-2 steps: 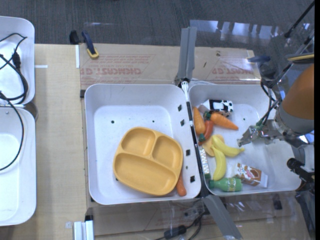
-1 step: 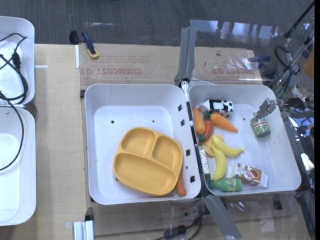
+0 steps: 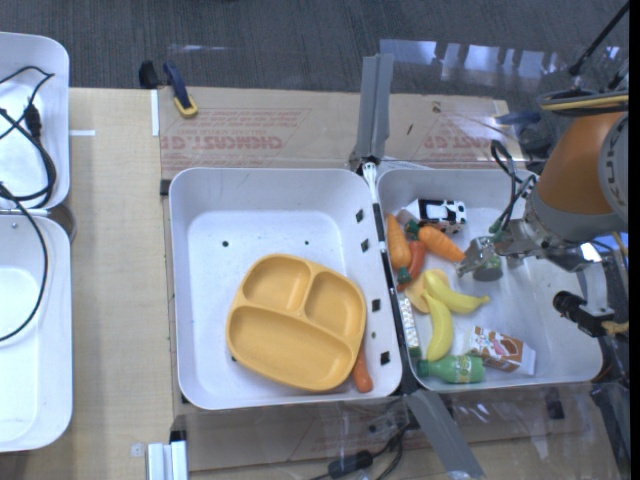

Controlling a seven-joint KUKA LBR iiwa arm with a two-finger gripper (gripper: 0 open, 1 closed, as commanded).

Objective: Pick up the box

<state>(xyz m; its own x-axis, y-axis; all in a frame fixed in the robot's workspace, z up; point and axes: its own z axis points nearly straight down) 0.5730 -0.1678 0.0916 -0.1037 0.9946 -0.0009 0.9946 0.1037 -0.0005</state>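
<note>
The box [image 3: 501, 350] is a small brown and white carton lying flat near the front of the right bin [image 3: 560, 368]. My gripper [image 3: 483, 261] hangs over the middle of that bin, up and slightly left of the box in the view and apart from it. It sits just right of an orange carrot [image 3: 441, 242] and above the yellow bananas [image 3: 445, 300]. Nothing shows held in it.
Along the right bin's left side lie more carrots [image 3: 399, 243], a green bottle [image 3: 455, 369] and a black and white toy [image 3: 441, 211]. The left bin [image 3: 200, 268] holds a yellow divided plate [image 3: 297, 320] and a small carrot [image 3: 361, 376]. The arm's orange band [image 3: 585, 163] is at the right.
</note>
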